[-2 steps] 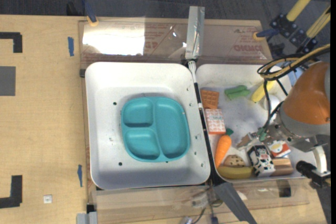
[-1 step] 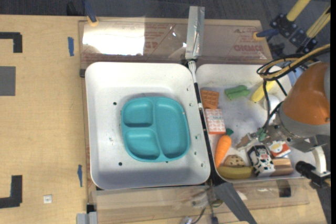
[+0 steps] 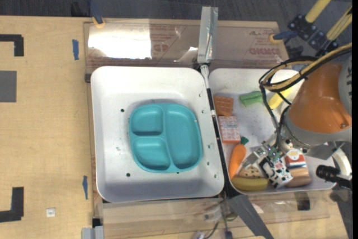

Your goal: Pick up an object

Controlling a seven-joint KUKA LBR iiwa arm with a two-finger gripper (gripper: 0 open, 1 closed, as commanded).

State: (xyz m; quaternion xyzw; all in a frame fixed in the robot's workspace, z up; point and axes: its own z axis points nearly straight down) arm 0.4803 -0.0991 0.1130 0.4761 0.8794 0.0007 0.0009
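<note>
The objects to pick from are lying crowded in the right bin [image 3: 254,78]: a carrot [image 3: 238,158] is leaning along the divider side, a banana [image 3: 250,182] is lying along the near wall, and beside them a small red and white box [image 3: 296,162] and something brown beneath it are sitting in the near corner. Farther back, an orange block [image 3: 224,104], a pinkish packet [image 3: 229,130], a green piece [image 3: 251,98] and a yellow one [image 3: 276,100] are resting well apart from that cluster. The gripper [image 3: 269,162] is reaching down into the near cluster, between the carrot and the red and white box and just above the banana. Its tip is blending into the clutter, so whether it is spread or closed, or holding anything, cannot be told. Judging from this, the pick is at the grasping stage: nothing is visibly lifted, and securing an item and raising it clear is left to do. The arm, with its orange band [image 3: 321,103], is entering from the right and hanging steeply over the bin. The left bin [image 3: 106,87] is holding a teal divided plate [image 3: 166,136].
</note>
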